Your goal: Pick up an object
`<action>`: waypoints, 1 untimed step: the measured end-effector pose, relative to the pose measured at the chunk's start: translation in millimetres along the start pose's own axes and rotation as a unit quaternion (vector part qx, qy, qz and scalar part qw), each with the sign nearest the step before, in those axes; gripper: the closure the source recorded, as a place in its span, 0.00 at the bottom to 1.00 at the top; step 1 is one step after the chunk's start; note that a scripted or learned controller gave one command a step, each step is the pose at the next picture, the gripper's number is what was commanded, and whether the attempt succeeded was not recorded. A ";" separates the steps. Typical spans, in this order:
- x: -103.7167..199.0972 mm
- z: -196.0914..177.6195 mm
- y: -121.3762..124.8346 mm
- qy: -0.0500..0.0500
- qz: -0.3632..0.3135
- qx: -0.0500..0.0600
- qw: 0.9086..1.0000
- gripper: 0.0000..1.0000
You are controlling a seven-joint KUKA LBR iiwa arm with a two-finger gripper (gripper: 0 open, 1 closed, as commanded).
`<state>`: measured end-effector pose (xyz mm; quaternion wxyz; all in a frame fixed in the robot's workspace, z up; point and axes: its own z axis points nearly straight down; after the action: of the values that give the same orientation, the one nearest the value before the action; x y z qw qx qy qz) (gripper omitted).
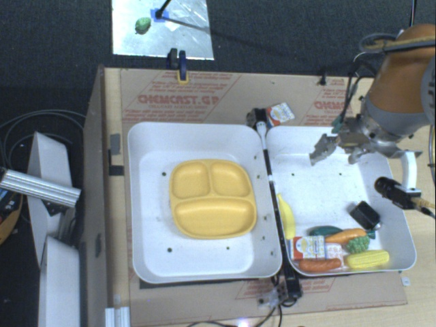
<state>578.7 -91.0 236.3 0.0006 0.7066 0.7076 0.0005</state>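
The end effector (338,147) hangs over the upper part of the right bin (300,142), its two grey fingers (321,150) spread apart with nothing between them, the arm (402,80) entering from the right edge with its orange band above. Below it the right bin's floor is bare white across the upper and middle area, open room on all sides out to the far wall and the divider. The objects crowd the bin's near edge: a yellow banana (287,218) lies along the left wall beside the divider, a small carton with a red and white label (313,247) sits just right of it, a carrot (346,236) and a dark green piece (324,230) lie above the carton, a red sausage-like piece (319,265) runs along the near wall, and a corn cob (368,258) rests by the near right corner. A black block (366,214) lies apart from the cluster, nearer the right wall, tilted. The left bin (143,182) holds a yellow divided plate (212,198) about at its middle, with bare floor all round it. Both bins rest on a cardboard sheet (204,94) on the table, and a small packet (280,113) lies on the cardboard just beyond the bins' far edge.
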 end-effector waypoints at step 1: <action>-46.0 50.4 71.5 0.000 0.000 0.001 1.000 0.00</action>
<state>650.4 -136.8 186.1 0.0003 0.7066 0.7076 -0.0001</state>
